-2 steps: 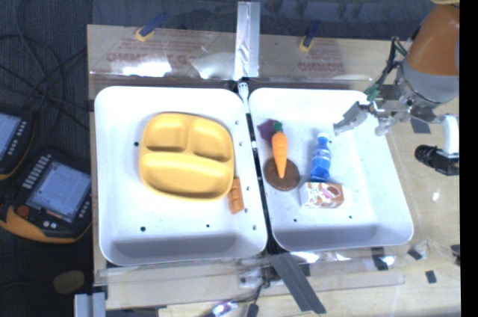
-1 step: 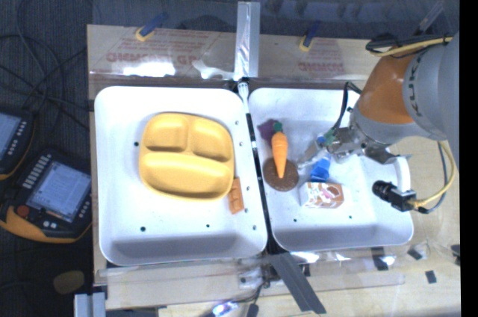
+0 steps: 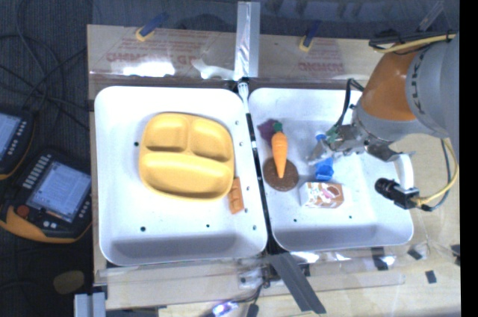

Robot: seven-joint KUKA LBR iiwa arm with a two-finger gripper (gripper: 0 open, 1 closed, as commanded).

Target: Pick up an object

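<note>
In the right bin [image 3: 388,222], a toy carrot [image 3: 279,152] lies with its tip on a brown disc [image 3: 281,177], beside a purple piece [image 3: 267,130]. A small blue block [image 3: 323,172] and a white packet with a red-orange print [image 3: 323,194] lie just right of the disc. My gripper [image 3: 328,145] hangs low over the bin, directly above the blue block, reaching in from the right. A yellow divided plate [image 3: 187,155] fills the left bin [image 3: 127,226], with a small orange piece [image 3: 236,197] at its right edge.
The divider between the bins [image 3: 254,158] runs down the middle. A teach pendant [image 3: 45,192] and cables lie on the floor at the left. The arm's black cable and connector [image 3: 396,190] hang over the right bin's right rim.
</note>
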